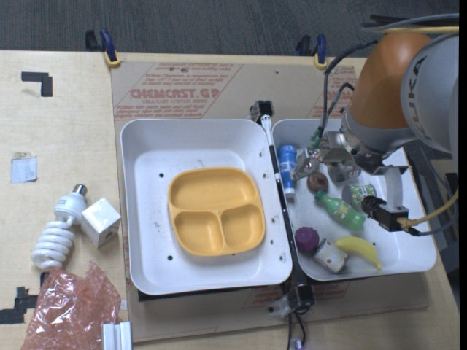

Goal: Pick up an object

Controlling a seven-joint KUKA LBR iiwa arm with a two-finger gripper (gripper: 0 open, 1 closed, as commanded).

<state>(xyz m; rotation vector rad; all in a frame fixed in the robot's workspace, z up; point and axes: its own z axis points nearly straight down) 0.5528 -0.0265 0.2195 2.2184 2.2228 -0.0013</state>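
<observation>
Objects for picking lie in the right bin (419,257): a blue bottle (287,168), green bottle (340,210), banana (359,250) and purple ball (307,238). The hand (328,160) hangs over that bin's upper part; its grip cannot be told. Pale wooden desk (58,137) above dark carpet (219,9); the brown sheet (182,86) reads "CHEMCAST", the arm (423,86) "KU".
</observation>
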